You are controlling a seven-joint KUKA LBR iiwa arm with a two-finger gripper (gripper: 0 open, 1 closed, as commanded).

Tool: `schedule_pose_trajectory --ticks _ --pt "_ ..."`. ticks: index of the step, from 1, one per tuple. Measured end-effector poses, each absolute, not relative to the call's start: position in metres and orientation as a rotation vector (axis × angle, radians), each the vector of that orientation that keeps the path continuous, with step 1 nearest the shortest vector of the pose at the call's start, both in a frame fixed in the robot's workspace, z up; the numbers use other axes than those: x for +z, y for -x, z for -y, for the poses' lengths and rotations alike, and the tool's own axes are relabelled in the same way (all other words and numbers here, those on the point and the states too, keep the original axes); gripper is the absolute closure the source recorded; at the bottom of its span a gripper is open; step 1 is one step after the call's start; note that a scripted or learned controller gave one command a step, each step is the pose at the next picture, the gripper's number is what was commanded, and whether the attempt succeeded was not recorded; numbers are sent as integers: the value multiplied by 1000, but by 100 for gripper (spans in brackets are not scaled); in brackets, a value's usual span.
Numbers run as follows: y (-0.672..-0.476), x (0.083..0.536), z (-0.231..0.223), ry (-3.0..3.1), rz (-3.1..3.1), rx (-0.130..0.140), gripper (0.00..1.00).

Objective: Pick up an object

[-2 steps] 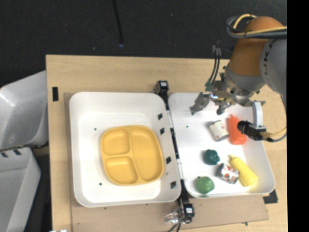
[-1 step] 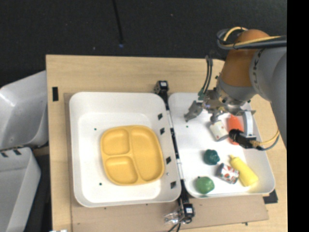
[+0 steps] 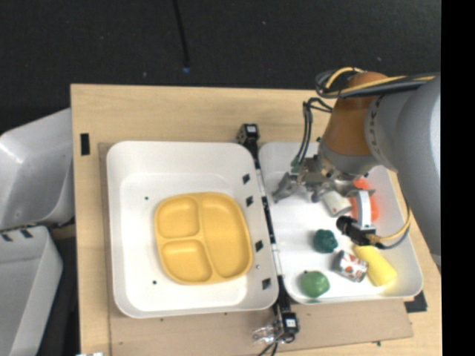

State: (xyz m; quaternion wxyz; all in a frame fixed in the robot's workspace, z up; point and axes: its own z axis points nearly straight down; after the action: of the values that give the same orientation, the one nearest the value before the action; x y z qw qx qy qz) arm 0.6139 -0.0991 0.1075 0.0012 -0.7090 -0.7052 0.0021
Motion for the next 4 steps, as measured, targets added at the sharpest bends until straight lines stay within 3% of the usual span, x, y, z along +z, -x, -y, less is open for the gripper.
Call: schedule_pose_trajectory --ticks 1,3,4 --pt "-616 122 100 2234 2212 -3 100" --pt "-619 241 99 2223 2228 -7 100" --pt "-634 236 40 2214 2230 -3 100"
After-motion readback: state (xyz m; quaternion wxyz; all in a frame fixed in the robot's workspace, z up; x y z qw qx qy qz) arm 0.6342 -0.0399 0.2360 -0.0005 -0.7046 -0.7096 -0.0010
